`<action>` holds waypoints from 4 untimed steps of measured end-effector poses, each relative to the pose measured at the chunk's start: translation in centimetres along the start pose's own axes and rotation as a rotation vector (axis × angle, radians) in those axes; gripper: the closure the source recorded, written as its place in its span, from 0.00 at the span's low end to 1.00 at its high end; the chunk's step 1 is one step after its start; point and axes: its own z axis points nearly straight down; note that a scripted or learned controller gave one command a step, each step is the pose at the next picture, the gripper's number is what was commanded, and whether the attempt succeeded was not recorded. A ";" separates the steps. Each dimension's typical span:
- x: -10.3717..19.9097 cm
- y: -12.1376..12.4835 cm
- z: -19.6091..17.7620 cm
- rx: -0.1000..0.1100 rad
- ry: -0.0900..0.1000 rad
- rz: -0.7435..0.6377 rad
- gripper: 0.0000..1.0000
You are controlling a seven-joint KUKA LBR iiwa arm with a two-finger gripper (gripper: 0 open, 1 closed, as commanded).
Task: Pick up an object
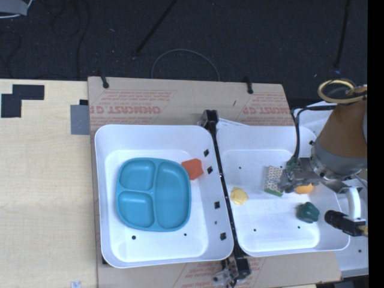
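My gripper [292, 180] reaches into the right bin [258, 245] from the right, low over its middle right part. Right at its left side lies a speckled pad with a green edge [273, 180], touching or nearly touching the gripper. A small orange-yellow piece [305, 189] sits just right of the gripper, partly hidden under the wrist. A dark green lump [308, 212] rests lower right of it. A yellow lump [239, 195] lies toward the bin's left wall.
The left bin [108, 245] holds a blue divided plate [153, 194] and an orange block [192, 168] by the plate's upper right corner. A black divider [219, 185] runs between the two bins. Bare white floor lies along the right bin's front.
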 end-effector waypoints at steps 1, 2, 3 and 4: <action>-0.5 0.4 -4.4 -0.001 -0.001 -0.003 1.00; -0.6 0.5 -8.7 -0.001 -0.001 -0.003 1.00; 3.4 1.9 -8.3 0.003 0.001 -0.005 1.00; 9.6 2.8 -8.0 0.004 0.002 -0.008 1.00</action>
